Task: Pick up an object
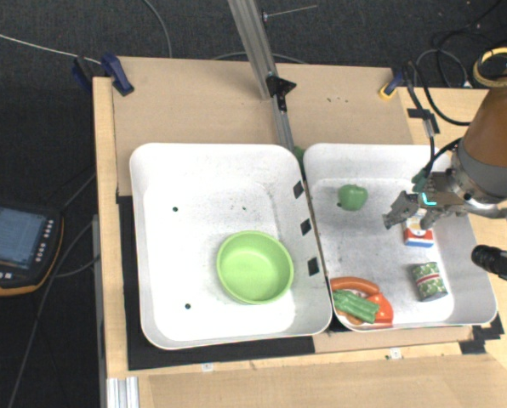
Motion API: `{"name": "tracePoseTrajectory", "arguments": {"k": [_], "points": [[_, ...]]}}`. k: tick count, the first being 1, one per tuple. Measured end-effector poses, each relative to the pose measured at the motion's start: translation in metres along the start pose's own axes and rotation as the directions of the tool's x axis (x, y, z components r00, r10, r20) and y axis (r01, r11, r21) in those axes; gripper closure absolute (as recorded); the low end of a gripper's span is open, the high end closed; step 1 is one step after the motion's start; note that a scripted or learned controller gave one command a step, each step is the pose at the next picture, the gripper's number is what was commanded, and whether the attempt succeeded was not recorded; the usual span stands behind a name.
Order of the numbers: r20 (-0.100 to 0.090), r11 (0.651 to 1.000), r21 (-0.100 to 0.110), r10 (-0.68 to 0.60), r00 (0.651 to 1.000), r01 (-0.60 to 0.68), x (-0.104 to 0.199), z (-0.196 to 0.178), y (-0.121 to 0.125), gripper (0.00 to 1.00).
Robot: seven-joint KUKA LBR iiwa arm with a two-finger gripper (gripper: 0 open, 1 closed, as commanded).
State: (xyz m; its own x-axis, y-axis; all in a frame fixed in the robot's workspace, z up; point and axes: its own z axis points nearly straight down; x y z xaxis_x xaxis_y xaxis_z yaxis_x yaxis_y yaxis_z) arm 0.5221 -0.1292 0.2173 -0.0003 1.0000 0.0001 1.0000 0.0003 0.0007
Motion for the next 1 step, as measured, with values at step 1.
{"name": "tracePoseTrajectory", "arguments": {"k": [1], "points": [[0.0,1.0,0.0,0.0,1.0,0.0,0.0,0.0001,0.0,0.0]]}}
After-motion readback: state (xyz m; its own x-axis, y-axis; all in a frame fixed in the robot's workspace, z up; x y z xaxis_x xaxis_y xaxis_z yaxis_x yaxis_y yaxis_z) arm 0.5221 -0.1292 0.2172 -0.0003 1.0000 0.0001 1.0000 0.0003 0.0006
